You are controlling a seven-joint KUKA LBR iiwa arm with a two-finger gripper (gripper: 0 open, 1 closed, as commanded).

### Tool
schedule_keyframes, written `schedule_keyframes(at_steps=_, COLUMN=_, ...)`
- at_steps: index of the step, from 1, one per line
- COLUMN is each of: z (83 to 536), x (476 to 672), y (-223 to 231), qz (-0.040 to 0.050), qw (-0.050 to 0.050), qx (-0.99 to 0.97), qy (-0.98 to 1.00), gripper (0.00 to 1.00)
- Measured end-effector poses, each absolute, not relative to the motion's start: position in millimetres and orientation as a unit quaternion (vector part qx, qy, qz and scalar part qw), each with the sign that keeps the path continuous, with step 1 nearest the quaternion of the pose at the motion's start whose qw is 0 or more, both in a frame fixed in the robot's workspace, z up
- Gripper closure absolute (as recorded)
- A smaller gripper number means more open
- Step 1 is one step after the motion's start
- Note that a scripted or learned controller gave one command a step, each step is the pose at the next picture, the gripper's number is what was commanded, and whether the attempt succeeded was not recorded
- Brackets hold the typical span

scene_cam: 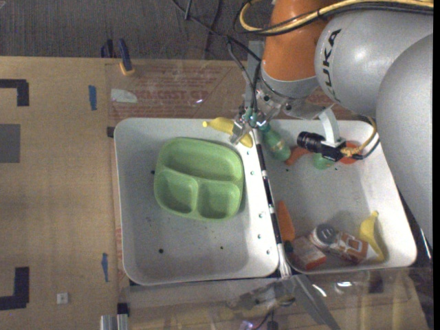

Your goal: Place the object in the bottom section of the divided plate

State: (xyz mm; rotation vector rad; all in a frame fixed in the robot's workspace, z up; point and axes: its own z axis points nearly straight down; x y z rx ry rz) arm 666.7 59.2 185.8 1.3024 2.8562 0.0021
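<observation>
Camera view: yellow banana seen pinched in end effector at left bin's top right corner; should be carried over green plate, lowered into bottom section.

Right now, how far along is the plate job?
Done: the gripper is over the left bin's top right corner with a yellow banana-like object at its tip. In hand: unclear whether it is truly gripped. Left: the green divided plate holds nothing, so placement in its bottom section remains.
</observation>
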Motion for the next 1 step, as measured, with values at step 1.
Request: schedule_keyframes(at_steps=1, z=185.9, x=666.7, y=59.1, qz=0.0007, qw=0.001, qx=0.415, qy=0.91, gripper=0.0)
